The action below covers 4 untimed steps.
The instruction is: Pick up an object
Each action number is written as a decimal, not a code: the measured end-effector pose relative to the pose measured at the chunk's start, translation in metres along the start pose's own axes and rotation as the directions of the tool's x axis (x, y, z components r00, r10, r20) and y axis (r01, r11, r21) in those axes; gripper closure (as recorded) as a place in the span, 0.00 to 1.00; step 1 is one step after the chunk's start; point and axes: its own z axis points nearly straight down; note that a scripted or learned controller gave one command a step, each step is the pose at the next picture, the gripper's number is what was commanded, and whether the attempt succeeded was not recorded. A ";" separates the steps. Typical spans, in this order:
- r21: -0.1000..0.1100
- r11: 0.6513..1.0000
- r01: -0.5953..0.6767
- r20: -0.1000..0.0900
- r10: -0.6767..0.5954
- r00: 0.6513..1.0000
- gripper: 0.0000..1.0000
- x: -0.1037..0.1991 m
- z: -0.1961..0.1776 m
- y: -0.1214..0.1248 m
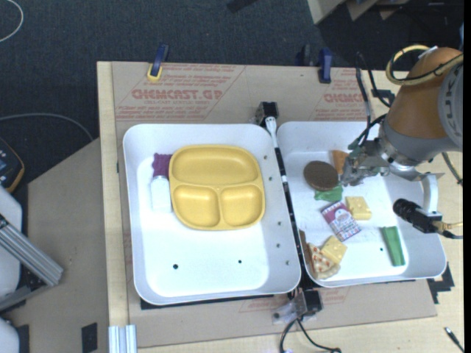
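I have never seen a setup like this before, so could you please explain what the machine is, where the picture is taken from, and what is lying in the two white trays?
This is a single picture from a camera fixed above a bench, looking down at a slant. The grey machine with the orange band on the right is a robot arm; at its end is a two-finger gripper, lowered into the right bin.

Two shallow white bins sit side by side. The left bin holds a yellow divided plate, with a purple item and a white item tucked at its left edge. In the right bin lie small toy-like objects: a brown disc, a green stick, a yellow block, a small printed packet and a few other pieces.

From this angle I cannot tell whether the gripper holds anything.
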 end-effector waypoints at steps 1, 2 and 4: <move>-0.004 1.000 0.000 0.001 0.000 1.000 1.00 -0.002 -0.065 0.004; 0.000 1.000 0.000 0.000 0.000 1.000 1.00 -0.002 -0.085 0.005; 0.010 1.000 0.004 -0.004 -0.004 1.000 1.00 0.114 -0.085 -0.028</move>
